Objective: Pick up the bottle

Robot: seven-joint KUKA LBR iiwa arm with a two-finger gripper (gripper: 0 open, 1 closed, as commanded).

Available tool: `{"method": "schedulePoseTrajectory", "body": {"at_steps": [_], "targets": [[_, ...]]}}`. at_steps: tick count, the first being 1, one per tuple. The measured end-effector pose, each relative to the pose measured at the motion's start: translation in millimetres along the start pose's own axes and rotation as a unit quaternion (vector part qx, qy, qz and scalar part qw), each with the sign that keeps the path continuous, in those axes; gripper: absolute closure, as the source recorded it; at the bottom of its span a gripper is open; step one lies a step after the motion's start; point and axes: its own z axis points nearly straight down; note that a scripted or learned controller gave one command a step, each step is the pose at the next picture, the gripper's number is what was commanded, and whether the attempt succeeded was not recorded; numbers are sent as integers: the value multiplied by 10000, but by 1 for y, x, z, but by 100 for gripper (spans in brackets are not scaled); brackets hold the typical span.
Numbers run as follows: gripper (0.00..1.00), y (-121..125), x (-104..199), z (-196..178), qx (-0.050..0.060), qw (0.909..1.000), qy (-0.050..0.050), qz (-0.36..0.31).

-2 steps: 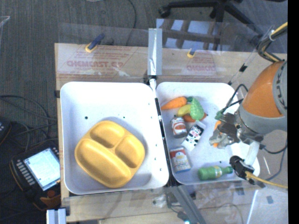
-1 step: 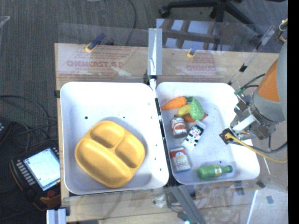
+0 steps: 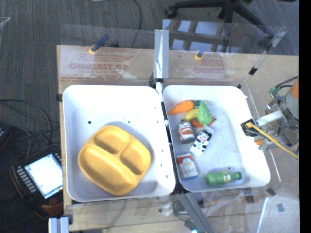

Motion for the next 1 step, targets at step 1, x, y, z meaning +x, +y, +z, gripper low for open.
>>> {"method": "schedulePoseTrajectory", "body": {"at_steps": [1], "targets": [[100,25,-7,-65,-3,10000,4,40]]}}
